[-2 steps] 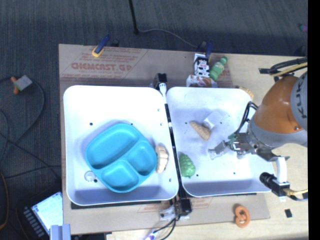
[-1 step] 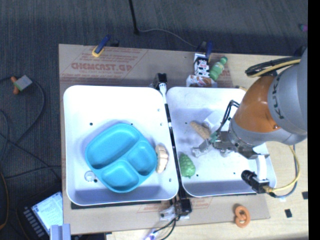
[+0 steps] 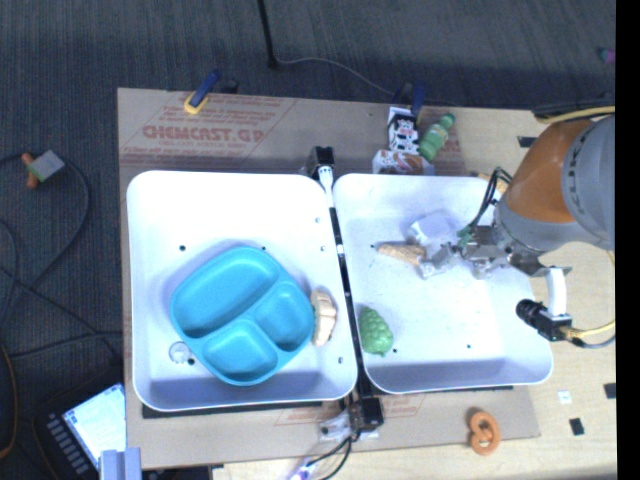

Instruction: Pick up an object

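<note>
In the right bin (image 3: 500,358), a tan cone-shaped piece (image 3: 400,252) lies near the middle. A crumpled white-grey object (image 3: 432,228) sits just behind it, and a green bumpy object (image 3: 375,330) rests near the bin's left wall. My gripper (image 3: 447,254) reaches in from the right and is low over the bin floor. Its tip is beside the right end of the tan piece and just below the white-grey object. I see nothing lifted. The grey arm with its orange band (image 3: 540,183) hangs over the bin's right side.
The left bin (image 3: 160,208) holds a blue divided plate (image 3: 240,313), with a tan food piece (image 3: 323,315) against its right edge. Behind the bins stand a small box (image 3: 400,146) and a green bottle (image 3: 435,136). An orange pretzel-like item (image 3: 484,430) lies on the bench in front.
</note>
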Available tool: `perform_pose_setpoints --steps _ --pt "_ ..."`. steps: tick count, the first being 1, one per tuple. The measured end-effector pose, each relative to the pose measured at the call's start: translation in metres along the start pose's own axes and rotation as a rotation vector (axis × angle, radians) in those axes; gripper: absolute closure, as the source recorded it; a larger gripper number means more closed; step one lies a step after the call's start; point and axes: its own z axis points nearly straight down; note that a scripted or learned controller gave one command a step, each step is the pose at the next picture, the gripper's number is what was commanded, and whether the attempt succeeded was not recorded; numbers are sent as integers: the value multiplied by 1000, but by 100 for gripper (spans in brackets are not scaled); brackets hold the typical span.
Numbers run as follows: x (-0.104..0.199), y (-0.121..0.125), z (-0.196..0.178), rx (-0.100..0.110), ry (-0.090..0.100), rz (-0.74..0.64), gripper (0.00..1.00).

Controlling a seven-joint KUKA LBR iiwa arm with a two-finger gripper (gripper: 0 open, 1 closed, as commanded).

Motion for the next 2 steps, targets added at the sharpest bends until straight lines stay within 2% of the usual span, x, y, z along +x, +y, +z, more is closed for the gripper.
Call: perform_pose_setpoints --steps 1,2 --pt "39 -80 -21 8 1 2 0" --pt "83 -90 -6 9 2 0 0"
